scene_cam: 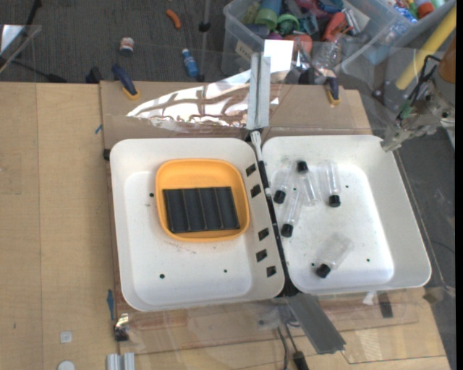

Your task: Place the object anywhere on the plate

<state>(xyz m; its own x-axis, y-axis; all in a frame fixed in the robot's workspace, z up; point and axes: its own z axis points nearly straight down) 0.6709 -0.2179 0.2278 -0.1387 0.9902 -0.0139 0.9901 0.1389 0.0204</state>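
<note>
An orange plate (199, 168) lies in the left bin (188, 278). A black ridged block (201, 209) rests flat on it and covers most of its middle. Several clear tubes with black caps lie loose in the right bin (380, 238). One tube (332, 254) lies alone near the front. Another tube (333, 184) lies toward the back. More tubes cluster by the divider, among them one (292, 209) lying at a slant.
A ridge with black marks (260, 217) separates the two bins. Crumpled foil (195, 108) and an upright post (259, 87) stand behind the bins. A clear tub of coloured toys (304, 22) sits at the back right. Bare wooden bench (51, 217) lies to the left.
</note>
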